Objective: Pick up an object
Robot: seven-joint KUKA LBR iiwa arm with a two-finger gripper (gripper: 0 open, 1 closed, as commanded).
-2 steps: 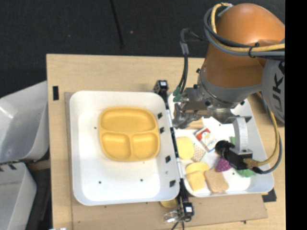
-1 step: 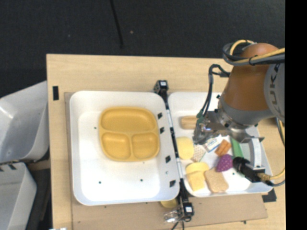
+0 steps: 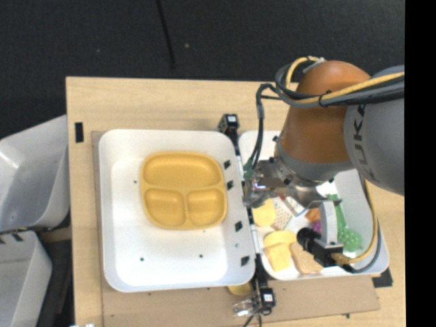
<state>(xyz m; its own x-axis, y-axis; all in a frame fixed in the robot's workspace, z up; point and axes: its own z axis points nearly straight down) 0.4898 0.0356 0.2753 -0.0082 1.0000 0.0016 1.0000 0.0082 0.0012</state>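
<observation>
**Reaching Into the Right Bin**

Bending steeply from the right, my arm [image 3: 320, 125] hangs over the right bin [image 3: 379, 251], its tool [image 3: 262, 186] low by the divider above yellow toy food pieces [image 3: 276, 240]; whether it is clenched I cannot tell. A yellow compartment tray [image 3: 184, 189] lies in the left bin [image 3: 122, 251] on the wooden surface [image 3: 157, 101].
</observation>
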